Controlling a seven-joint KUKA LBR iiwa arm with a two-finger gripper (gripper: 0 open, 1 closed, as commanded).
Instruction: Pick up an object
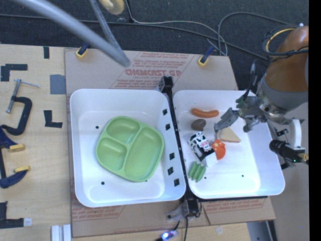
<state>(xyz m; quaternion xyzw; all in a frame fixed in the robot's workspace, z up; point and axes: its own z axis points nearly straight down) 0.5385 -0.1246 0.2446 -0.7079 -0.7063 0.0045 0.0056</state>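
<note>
Cardboard-topped bench [150, 69] against dark carpeted floor [175, 9]

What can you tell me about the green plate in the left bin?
The green plate is pale green and looks like matte plastic. It has rounded corners and three compartments: two smaller ones toward the upper left, one long one on the right. It lies flat, turned at an angle, near the middle of the left bin. Nothing rests in it, and only the bin floor touches it.

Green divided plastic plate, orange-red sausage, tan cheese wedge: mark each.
Green divided plastic plate [130, 148], camera view, large right compartment.
Orange-red sausage [204, 113], camera view, its middle.
Tan cheese wedge [230, 135], camera view, its centre.
</note>
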